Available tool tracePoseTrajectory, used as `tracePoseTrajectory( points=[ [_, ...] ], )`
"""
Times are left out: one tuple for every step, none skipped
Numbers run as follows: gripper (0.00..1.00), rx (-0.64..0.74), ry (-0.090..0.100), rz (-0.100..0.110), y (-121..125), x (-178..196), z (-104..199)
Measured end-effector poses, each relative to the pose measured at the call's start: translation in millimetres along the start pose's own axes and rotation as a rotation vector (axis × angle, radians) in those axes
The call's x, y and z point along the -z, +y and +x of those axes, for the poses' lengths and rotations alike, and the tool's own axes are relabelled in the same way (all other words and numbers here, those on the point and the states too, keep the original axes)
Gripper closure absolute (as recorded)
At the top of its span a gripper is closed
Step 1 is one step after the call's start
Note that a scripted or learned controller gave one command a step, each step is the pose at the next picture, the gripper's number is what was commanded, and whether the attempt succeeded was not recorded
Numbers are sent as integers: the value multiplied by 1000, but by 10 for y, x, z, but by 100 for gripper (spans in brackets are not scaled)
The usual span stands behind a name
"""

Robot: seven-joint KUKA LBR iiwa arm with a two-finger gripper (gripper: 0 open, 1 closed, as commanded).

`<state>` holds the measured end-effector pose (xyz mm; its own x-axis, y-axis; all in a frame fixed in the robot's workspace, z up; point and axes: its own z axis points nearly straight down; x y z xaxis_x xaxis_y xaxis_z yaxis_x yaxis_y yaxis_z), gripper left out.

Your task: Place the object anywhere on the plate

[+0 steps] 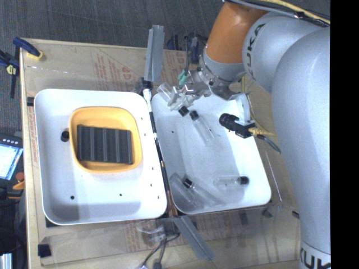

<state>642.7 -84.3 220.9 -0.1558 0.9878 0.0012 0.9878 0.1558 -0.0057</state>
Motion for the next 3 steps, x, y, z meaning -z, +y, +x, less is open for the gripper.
tracePoseTrajectory(
  points=[
    [100,176,-1,-2,-199,-295,218],
    [100,379,0,0,-347,-302,693],
    [0,378,-1,0,-348,-301,685]
  ],
)
